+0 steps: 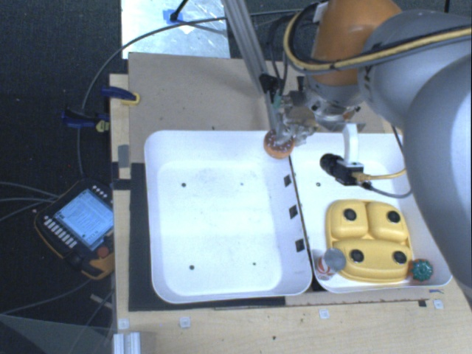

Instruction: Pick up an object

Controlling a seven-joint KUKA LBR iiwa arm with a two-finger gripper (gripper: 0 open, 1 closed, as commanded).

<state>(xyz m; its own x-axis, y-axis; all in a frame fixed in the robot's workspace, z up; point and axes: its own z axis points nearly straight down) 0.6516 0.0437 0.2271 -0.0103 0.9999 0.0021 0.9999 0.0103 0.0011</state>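
Item: gripper [284, 135], upper centre of frame, over a round tan object [277, 147] at the bins' divide. Finger state: cannot tell. You should confirm grip before lifting.

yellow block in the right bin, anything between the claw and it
Nothing visible blocks it. The claw sits over the far end of the divider between the bins, by a small orange-brown round thing. The yellow block lies toward the near end of the right bin, with bare floor between.
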